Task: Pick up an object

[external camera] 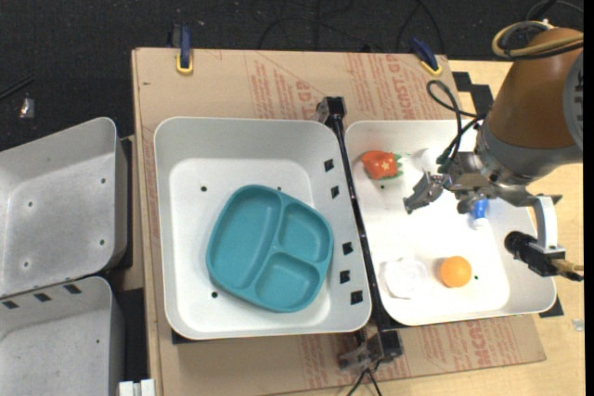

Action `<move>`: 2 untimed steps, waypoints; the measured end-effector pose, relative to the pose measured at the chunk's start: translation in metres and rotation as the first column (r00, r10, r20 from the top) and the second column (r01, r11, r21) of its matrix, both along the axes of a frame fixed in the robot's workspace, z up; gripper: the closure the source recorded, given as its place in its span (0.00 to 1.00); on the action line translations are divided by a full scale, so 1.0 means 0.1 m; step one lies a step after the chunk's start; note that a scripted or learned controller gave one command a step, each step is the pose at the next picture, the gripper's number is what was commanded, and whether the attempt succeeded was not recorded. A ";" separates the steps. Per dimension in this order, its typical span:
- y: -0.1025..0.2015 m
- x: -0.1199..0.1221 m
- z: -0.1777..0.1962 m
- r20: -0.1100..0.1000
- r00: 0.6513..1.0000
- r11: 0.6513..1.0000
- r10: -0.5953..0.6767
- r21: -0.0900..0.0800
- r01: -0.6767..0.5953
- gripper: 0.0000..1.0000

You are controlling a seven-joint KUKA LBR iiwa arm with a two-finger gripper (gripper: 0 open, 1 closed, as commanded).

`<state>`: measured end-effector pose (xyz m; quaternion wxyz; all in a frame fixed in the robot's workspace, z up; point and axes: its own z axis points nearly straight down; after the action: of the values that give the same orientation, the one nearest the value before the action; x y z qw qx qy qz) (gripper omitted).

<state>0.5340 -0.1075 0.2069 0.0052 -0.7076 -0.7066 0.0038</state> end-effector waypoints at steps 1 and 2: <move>0.00 0.03 0.06 0.012 1.000 1.000 0.002 -0.002 -0.002 0.00; 0.06 0.01 -0.39 0.008 1.000 1.000 0.001 -0.001 -0.001 0.00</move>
<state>0.5353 -0.1016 0.1682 0.0020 -0.7074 -0.7068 0.0013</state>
